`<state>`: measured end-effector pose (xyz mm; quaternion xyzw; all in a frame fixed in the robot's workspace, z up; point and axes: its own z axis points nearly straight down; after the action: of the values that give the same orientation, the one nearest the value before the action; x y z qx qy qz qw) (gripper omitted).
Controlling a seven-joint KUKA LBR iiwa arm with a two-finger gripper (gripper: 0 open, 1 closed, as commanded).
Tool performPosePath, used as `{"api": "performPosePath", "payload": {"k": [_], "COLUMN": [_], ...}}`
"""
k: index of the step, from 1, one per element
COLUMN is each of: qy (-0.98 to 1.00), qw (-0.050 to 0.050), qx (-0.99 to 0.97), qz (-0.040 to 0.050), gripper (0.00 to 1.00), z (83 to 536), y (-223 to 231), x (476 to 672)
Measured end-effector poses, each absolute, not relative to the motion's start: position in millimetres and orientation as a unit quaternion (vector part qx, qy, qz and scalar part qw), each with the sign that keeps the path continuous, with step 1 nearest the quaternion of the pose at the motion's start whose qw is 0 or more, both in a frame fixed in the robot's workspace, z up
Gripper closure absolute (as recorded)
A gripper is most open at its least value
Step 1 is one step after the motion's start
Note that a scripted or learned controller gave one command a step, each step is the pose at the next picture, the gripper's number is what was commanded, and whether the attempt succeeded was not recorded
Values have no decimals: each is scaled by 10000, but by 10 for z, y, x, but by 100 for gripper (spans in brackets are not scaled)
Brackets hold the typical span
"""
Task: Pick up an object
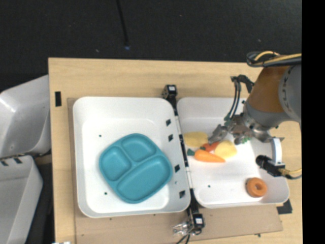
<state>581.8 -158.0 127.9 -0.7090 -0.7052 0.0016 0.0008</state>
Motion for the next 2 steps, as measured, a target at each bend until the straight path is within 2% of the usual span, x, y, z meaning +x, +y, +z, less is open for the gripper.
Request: {"api": "performPosePath", "payload": {"k": [1,2], "qy": [-7036,-7050], "qw": [-20,-32], "qx": [-7106,-7092], "qz": [-5,-12], "gripper": [100,100], "z": [1421,1978], "y": [-1593,-1706], "x": [5832,5866]}}
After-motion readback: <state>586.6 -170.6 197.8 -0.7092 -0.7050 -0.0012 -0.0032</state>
